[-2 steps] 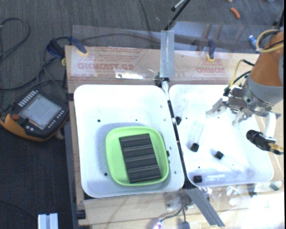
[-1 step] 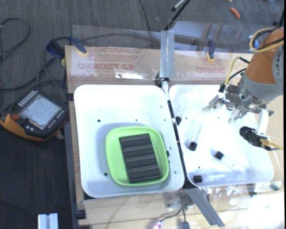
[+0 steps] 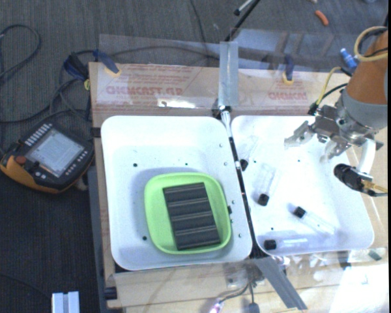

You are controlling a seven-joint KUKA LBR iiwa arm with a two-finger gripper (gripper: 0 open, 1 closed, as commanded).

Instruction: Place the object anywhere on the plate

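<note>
A green plate point(image 3: 154, 194) lies in the left white bin point(image 3: 117, 175), toward its front. A dark grey ribbed block point(image 3: 191, 215) rests flat on the plate, filling most of its middle. My gripper point(image 3: 313, 144) hangs over the back right part of the right bin point(image 3: 352, 220), far from the plate. It is open, its two fingers spread apart with nothing between them.
Several clear tubes with black caps lie in the right bin, one near the divider point(image 3: 263, 186), one further right point(image 3: 309, 218) and one along the front wall point(image 3: 288, 242). A teach pendant point(image 3: 49, 155) and cables lie on the floor to the left.
</note>
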